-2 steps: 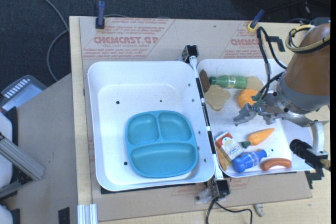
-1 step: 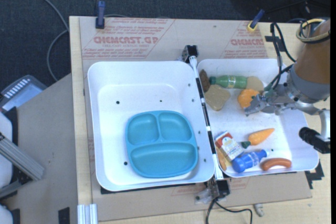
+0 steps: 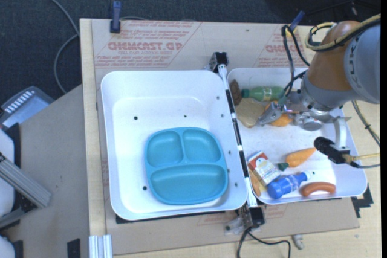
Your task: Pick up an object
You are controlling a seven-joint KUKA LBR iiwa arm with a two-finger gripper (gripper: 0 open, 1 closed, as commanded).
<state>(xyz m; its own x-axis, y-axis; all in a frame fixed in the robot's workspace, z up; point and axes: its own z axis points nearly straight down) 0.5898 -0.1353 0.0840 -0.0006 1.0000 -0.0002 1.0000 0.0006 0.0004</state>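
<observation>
My gripper (image 3: 273, 113) is low in the right bin (image 3: 354, 175), near its back left part. It hangs over a small orange object (image 3: 282, 121), which is partly hidden beneath it. A green bottle (image 3: 263, 93) lies just behind the gripper, and a brown round piece (image 3: 247, 112) lies to its left. Nearer the front are an orange carrot (image 3: 300, 157), a red and white carton (image 3: 260, 167), a blue bottle (image 3: 284, 184) and a reddish sausage (image 3: 318, 189).
The left bin (image 3: 121, 93) holds a blue divided plate (image 3: 185, 164). The grey arm with its orange band (image 3: 329, 63) covers the right bin's back right corner. Cables run along the bench's right side. Clips (image 3: 219, 60) join the bins at the middle wall.
</observation>
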